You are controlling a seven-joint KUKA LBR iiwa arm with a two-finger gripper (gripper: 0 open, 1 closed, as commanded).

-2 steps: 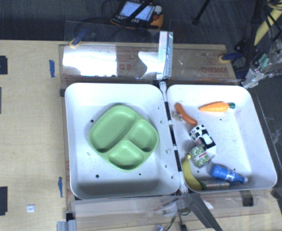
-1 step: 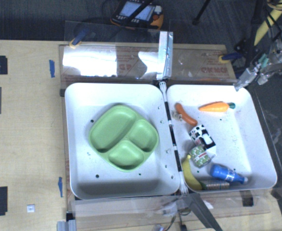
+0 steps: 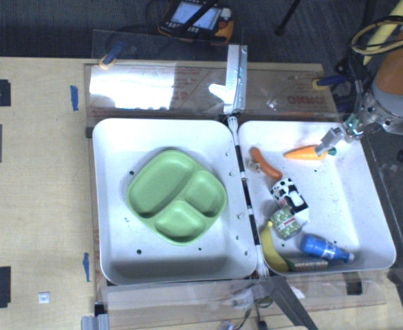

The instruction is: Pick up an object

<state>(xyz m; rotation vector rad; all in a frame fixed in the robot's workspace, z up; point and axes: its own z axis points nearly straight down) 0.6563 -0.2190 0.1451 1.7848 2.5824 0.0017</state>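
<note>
The orange carrot (image 3: pixel 303 153) lies near the twelve o'clock edge of the right bin (image 3: pixel 366 205), a little toward one o'clock; it looks like a light, stiff plastic toy with a smooth and probably slippery skin, so the best hold is judged to be across its thick end, not on the narrow tip. The arm comes in from about two o'clock and slopes down to the gripper (image 3: pixel 331 143), which is touching the carrot's three o'clock end, but whether the claw is open or closed on it cannot be told here

Arm (image 3: pixel 394 81) cut by right edge
</note>
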